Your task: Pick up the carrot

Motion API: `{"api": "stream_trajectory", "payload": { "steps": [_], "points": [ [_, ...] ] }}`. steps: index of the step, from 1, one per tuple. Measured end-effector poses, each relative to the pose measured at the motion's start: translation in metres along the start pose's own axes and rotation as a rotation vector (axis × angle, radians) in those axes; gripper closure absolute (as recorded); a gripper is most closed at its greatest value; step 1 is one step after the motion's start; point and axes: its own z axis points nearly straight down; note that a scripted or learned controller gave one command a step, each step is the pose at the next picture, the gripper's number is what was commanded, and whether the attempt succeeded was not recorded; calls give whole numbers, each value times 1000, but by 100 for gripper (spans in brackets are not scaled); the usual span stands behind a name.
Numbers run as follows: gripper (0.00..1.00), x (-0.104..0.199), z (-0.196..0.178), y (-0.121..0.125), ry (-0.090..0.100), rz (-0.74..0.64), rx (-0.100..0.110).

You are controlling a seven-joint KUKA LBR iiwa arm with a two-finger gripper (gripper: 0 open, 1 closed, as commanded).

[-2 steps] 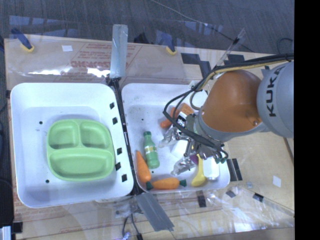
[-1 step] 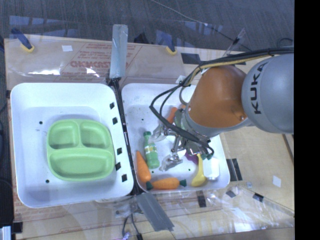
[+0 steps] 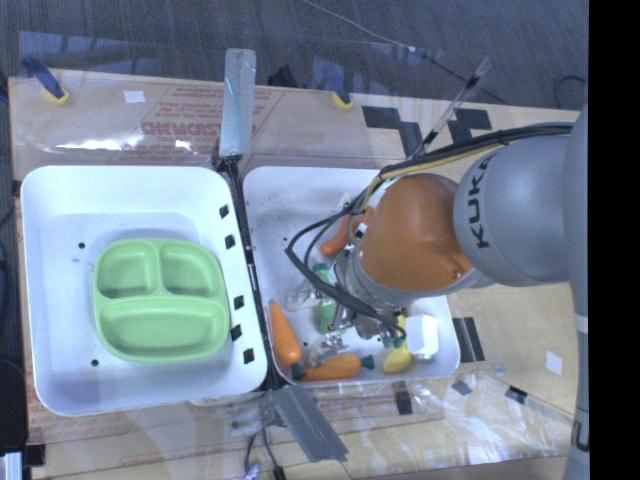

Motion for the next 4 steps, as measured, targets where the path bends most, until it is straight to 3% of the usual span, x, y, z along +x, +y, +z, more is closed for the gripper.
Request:
{"api": "stream_trajectory", "payload": {
  "steps": [1, 2, 3, 4],
  "points": [
    [100, -1, -10, 2, -1, -8, 0],
    [0, -1, -9, 2, 0, -9, 0],
    [0, 0, -19, -24, 5, -83, -1],
    [0, -5, -104, 47, 0, 70, 0]
  ]
}}
